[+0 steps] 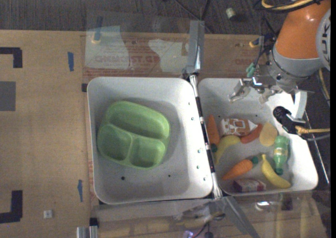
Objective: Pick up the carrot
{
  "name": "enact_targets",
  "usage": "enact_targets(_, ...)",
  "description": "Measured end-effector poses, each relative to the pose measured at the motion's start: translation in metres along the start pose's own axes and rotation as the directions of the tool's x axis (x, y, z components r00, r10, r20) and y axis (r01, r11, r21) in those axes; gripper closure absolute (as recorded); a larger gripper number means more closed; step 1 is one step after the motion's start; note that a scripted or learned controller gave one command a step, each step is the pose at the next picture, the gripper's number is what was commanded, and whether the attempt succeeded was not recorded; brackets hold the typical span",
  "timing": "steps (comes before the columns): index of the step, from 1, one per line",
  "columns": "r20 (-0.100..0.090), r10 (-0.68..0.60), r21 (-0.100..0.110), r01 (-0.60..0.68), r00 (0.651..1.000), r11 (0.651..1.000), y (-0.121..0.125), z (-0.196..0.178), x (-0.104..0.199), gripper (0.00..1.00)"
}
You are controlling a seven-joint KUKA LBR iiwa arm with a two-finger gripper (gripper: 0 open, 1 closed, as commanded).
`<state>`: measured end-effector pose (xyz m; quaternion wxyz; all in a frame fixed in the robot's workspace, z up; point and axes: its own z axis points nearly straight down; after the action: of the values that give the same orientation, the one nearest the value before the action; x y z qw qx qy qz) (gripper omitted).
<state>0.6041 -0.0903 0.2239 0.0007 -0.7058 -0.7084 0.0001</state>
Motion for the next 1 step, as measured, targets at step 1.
enact_targets(1, 0.003, 0.047, -0.018, -0.047, 0.999, 0.999, -0.0595, 0.1175, -0.0126, 0.0)
